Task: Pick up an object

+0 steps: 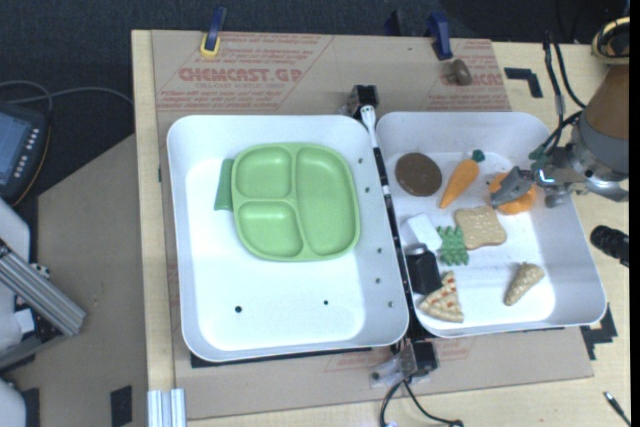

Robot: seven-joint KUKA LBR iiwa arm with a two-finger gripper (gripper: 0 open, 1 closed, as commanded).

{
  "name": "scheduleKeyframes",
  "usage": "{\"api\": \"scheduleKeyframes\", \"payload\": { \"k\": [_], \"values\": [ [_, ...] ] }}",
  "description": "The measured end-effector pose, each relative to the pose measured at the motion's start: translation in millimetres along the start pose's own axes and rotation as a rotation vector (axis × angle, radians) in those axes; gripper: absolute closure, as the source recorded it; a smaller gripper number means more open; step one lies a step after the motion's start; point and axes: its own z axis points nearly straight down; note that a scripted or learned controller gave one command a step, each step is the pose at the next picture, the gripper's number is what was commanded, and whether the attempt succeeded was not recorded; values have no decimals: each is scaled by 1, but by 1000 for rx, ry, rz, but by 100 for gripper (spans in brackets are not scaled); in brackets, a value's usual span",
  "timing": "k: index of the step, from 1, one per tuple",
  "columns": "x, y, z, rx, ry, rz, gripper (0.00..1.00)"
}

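My gripper (520, 185) hangs low over the right bin (575, 255), near its right wall, on the grey arm with the orange band (610, 110). An orange toy piece (516, 206) lies right under and against the gripper's tip; whether it is gripped I cannot tell. To the left lie a carrot (461, 180) and a brown round patty (418, 173). A toast slice (481, 228) sits just below the gripper.
The right bin also holds a green leafy piece (453, 245), a black block (422, 268), a pizza slice (442, 299) and a tan cone-shaped piece (523, 282). The left bin (200, 245) holds a green divided plate (296, 200).
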Motion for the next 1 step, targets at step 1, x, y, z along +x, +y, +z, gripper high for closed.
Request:
{"api": "scheduleKeyframes", "payload": {
  "k": [1],
  "values": [
    [-2,2,61,-6,0,1,0]
  ]
}}
